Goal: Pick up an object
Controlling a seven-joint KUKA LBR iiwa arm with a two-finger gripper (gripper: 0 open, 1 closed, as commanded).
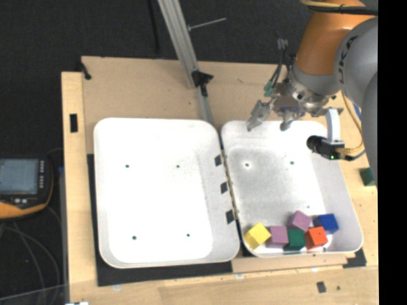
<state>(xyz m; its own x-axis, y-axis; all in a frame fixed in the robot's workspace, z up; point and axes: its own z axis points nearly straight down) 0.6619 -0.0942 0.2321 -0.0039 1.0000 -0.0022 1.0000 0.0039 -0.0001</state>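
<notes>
On my feed the left bin [159,189] sits on the counter [73,170] toward nine o'clock. In the right bin [289,170], six blocks huddle at its six o'clock edge: a yellow block [258,234], a pink block [278,235], a green block [296,238], a purple block [301,220], an orange block [317,237] and a blue block [327,222]. At that bin's twelve o'clock rim I see the end effector [270,121], fingers spread apart with nothing between them, well apart from the blocks.
</notes>
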